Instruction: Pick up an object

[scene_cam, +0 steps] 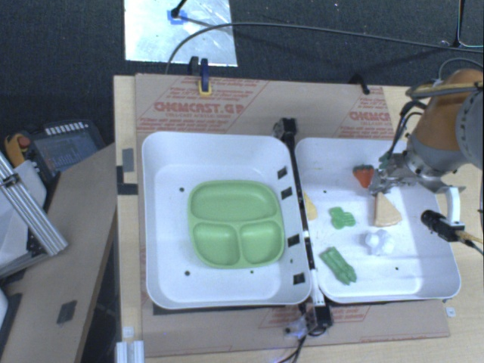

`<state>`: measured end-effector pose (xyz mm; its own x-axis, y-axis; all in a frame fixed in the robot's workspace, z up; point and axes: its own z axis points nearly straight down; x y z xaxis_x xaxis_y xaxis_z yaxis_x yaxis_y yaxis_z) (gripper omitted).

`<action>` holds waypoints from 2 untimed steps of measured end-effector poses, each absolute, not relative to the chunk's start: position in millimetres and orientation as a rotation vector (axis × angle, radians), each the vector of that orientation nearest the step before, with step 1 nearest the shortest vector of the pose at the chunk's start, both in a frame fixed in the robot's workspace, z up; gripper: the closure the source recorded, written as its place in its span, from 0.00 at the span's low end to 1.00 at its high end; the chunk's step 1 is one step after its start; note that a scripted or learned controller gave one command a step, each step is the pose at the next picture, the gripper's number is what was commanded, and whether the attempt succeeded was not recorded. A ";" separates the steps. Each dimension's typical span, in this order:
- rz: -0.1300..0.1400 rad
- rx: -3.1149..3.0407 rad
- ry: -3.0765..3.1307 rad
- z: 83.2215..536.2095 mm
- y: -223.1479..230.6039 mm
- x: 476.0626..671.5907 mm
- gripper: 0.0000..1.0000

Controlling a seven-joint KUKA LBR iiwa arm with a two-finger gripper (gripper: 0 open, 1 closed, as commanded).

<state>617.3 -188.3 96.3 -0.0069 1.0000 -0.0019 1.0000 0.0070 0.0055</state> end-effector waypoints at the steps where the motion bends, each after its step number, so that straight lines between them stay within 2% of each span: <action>1: 0.005 2.212 2.222 159.8 -187.4 613.9 1.00; 2: 0.006 2.209 2.222 223.7 -189.9 620.8 1.00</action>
<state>620.8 -189.9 223.7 -0.0058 1.0000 -0.0027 0.9999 0.0058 0.0084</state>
